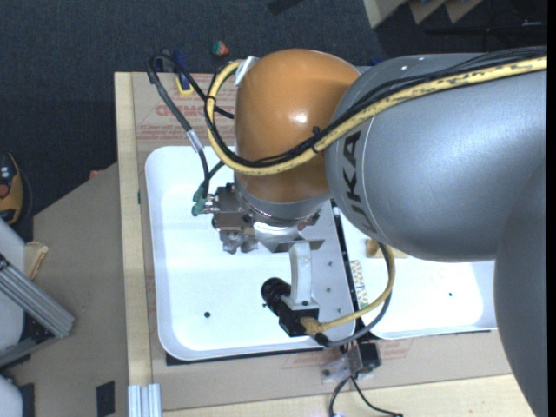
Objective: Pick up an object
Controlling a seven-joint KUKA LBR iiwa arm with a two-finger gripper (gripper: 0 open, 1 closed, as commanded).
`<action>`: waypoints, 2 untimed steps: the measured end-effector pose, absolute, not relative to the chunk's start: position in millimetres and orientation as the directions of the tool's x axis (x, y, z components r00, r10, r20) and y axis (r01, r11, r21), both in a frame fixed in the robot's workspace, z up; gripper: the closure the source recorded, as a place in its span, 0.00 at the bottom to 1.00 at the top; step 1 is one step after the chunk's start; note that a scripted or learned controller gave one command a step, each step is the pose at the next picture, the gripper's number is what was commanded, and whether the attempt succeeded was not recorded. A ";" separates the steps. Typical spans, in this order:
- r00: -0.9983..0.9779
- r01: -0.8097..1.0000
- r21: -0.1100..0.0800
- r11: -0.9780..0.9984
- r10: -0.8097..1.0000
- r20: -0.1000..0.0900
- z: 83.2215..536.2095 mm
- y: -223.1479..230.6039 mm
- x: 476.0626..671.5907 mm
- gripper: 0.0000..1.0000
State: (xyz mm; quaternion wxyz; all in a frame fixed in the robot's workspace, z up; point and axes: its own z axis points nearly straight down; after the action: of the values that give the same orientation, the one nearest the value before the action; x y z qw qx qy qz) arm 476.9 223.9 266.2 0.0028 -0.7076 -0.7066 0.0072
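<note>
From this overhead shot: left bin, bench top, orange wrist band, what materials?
Left bin: looks like white plastic, smooth, slightly glossy, moulded rounded corners. Bench top: probably cardboard or fibreboard, matte tan with red print. Orange wrist band: glossy painted or plastic shell, with clear highlights; which one is unclear.

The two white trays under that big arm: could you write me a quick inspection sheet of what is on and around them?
Surface: shallow white plastic left bin on a pale wooden bench; the right bin is mostly covered by the arm.
Job's things: nothing seen to pick up in the bare parts of the bins; a small dark speck lies in the left bin.
Clutter: nothing seen.
Tool: hidden beneath the orange wrist band; its state cannot be told.
Cables: a yellow-and-black hose runs along the grey arm; black wires loop near the bench's far edge.
Surroundings: dark carpet floor; aluminium frame rail at left.
</note>
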 end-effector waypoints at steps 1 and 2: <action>0.001 1.000 -0.002 -0.001 1.000 0.000 272.3 224.3 478.9 1.00; -0.002 1.000 0.018 0.002 1.000 0.009 494.2 224.3 480.1 1.00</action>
State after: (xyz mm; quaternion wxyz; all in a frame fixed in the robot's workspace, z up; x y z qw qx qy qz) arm 480.1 224.3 494.2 -0.0031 -0.7064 -0.7077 -0.0097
